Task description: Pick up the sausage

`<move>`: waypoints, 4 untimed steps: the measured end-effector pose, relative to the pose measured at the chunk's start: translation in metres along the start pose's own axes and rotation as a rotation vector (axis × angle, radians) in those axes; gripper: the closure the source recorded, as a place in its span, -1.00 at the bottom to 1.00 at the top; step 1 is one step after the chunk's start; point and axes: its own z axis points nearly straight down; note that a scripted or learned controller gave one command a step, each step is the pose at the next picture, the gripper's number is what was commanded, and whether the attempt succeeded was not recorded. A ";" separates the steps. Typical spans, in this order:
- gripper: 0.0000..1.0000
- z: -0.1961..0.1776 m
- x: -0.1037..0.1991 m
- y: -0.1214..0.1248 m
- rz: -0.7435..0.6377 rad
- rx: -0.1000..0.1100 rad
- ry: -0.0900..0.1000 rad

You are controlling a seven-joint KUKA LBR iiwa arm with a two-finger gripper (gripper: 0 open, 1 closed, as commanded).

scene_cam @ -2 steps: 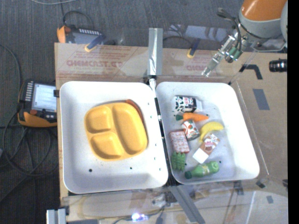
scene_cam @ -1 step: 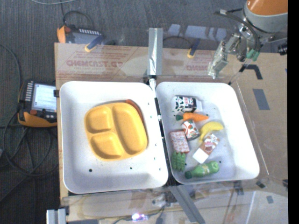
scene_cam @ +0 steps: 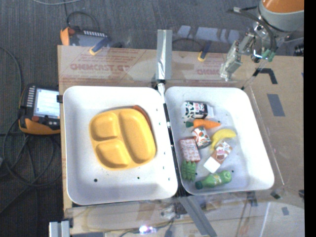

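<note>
Camera view: the likeliest sausage (scene_cam: 141, 110) is a thin reddish-brown curve showing at the upper right edge of the yellow divided tray (scene_cam: 122, 137) in the left bin (scene_cam: 74, 181). Most of it is hidden by the tray, so its full length and shape cannot be read, and calling it the sausage is a judgement, not a certainty. What shows is smooth, rounded and evenly coloured, like the moulded toy food in the right bin (scene_cam: 256, 157).

If it is such a toy, it should be light, fairly stiff and a little slick. Its round body may roll or squirt out of a pinch, but it is not fragile. The best hold would be across its short width near the middle, but the tray lies over or hard against it there. Only the exposed strip next to the bin's right wall is open to a grasp, and room is tight.

The gripper (scene_cam: 232, 65) hangs over the worktop (scene_cam: 113, 65) beyond the right bin's far rim, well apart from the sausage. No item is seen in it, and whether it is open or closed cannot be told at this size.

The right bin holds a cow-patterned carton (scene_cam: 195, 110), a carrot (scene_cam: 206, 124), a banana (scene_cam: 223, 135) and a green vegetable (scene_cam: 215, 179).
</note>
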 end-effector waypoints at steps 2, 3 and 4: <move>1.00 -0.003 -0.004 0.024 -0.819 0.002 0.000; 1.00 0.026 -0.006 0.015 -1.012 0.002 0.002; 1.00 0.004 -0.003 0.026 -1.339 0.000 0.000</move>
